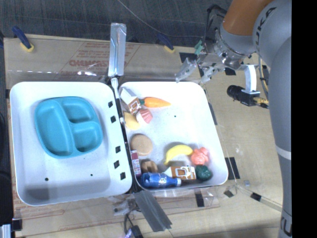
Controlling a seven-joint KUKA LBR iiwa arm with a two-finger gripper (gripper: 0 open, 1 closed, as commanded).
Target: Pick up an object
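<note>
One end effector (194,73), sitting upper right of centre in the frame, just past the far rim of the right bin (210,114). Its two fingers are spread apart with nothing between them. One tip looks to overhang the rim; height is hard to call from this angle.

Step, as I read it: approach, before any descent. No grasp made, no object lifted.

Nearest candidate is the carrot (157,102), orange with a green end, lying flat near the top of the right bin, long axis roughly left-right in frame. Bare floor on its right side, so it's the cleanest target. Just left of it sit a small carton (131,104) and a pink-and-white piece (145,115), close enough to catch a finger.

Next move calls for translating down-left in frame over the carrot, rotating so the fingers straddle its narrow width, then dropping.

Lower part of the bin is cluttered: a round tan disc (142,144), banana (177,152), pink lumpy item (199,156), dark green item (203,172), blue bottle (160,181) along the bottom wall. Tightly packed, poor finger clearance.

Left bin (20,133) holds a blue divided tray (68,125); flat, a poor pick.
</note>
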